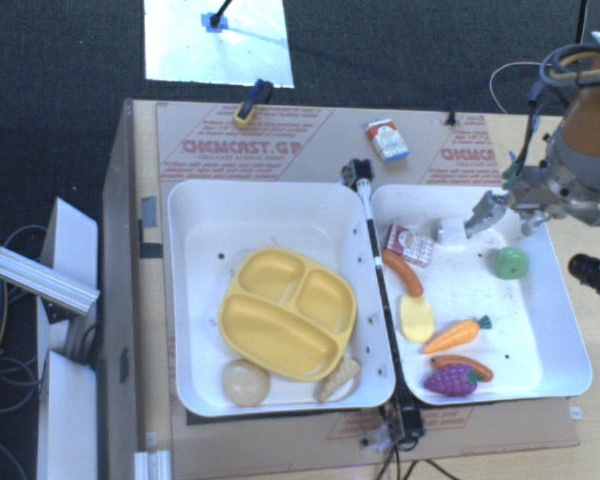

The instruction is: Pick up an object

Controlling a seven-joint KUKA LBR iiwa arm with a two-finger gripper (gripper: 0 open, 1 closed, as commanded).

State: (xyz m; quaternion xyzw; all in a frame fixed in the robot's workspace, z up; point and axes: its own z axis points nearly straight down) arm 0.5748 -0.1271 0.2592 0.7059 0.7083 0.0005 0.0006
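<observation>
**Toy food in two bins**

A yellow plastic divided plate (pixel 288 311) lies in the left white bin (pixel 195 258). The right white bin (pixel 565 313) holds an orange toy carrot (pixel 452 335) and a green ball (pixel 511 262). The gripper (pixel 508 211) hovers open just above the ball, holding nothing.

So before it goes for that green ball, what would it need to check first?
1. Target in sight: green ball lies uncovered in the right bin: ok.
2. Space around it: nearest things, the carrot and the small white block, lie apart from it: ok.
3. Gripper over the ball: it sits up and to the left: not ok.
4. Fingers free of any object: none seen between them: ok.
5. Height above the ball: cannot tell.
</observation>
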